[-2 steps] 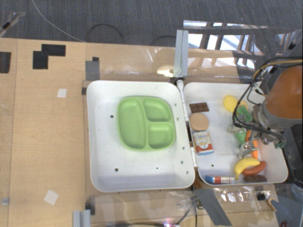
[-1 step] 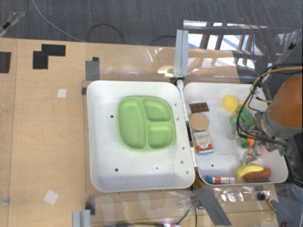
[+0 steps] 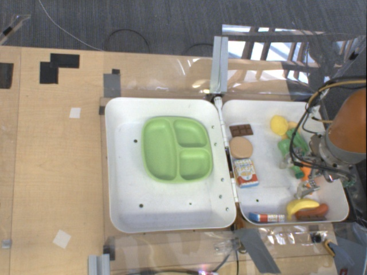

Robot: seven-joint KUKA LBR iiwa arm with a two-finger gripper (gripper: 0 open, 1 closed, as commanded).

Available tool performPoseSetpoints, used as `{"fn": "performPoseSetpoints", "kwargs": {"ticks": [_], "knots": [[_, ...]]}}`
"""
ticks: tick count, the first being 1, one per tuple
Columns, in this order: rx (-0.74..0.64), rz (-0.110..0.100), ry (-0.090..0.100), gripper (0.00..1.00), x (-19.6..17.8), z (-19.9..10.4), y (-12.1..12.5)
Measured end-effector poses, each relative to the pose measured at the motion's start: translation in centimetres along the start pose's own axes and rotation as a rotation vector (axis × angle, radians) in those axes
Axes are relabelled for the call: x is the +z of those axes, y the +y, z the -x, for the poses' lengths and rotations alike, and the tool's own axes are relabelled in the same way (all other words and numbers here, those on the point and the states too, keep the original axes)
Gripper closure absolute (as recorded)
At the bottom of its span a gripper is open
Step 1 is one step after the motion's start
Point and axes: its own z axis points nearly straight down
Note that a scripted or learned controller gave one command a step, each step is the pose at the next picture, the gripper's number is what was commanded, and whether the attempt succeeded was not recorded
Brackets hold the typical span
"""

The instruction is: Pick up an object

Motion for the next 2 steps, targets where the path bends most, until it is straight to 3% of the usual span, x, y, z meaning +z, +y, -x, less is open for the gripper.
{"fn": "performPoseSetpoints", "kwargs": {"ticks": [1, 2], "knots": [[-0.021, 0.000, 0.005, 0.00, 0.0, 0.6, -0.3], [-0.146, -0.004, -0.003, 0.00, 0.0, -0.7, 0.1]]}}
